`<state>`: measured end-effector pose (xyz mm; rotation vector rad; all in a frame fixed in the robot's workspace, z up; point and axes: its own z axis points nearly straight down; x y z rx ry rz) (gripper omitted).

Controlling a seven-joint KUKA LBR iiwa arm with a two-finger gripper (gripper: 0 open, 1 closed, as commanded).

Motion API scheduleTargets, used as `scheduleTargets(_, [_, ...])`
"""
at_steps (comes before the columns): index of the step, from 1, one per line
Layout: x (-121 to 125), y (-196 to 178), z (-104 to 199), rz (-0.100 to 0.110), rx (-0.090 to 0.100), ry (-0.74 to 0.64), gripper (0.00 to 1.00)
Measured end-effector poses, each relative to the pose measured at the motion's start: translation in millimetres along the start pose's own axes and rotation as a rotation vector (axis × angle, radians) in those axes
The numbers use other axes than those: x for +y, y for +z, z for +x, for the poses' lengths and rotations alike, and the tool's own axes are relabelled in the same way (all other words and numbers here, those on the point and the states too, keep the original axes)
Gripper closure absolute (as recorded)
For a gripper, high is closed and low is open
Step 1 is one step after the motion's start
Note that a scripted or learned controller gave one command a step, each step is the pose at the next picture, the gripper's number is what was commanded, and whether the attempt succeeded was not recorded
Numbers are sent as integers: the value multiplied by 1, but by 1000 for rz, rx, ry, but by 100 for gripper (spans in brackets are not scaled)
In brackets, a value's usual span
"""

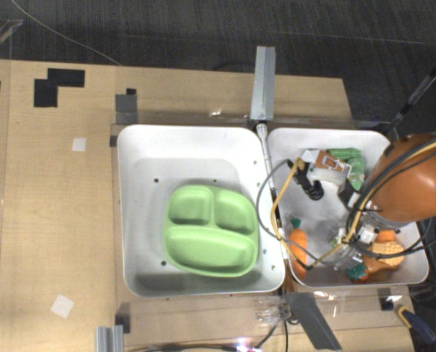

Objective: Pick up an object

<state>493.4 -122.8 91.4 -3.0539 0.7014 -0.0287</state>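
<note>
While a green divided plate is seen lying in the left bin, the gripper is lowered into the right bin among a carrot and other toys, its grasp undeterminable.

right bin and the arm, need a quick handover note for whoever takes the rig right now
Gripper: low in the right bin, among cables; whether its fingers are open or shut cannot be told, and nothing is seen held.
Right bin: carrot near the front left corner, an orange toy and a small green piece by the front edge, a green packet and a white-brown item at the back.
Left bin: green divided plate, lying flat.
Done: arm is down over the front clutter.
Left: grasp one object and lift it clear.
</note>
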Motion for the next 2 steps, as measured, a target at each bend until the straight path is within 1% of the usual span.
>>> scheduleTargets(1, [-21, 2, 26, -11, -8, -88, 0])
scheduleTargets(2, [-23, -10, 27, -7, -9, -84, 100])
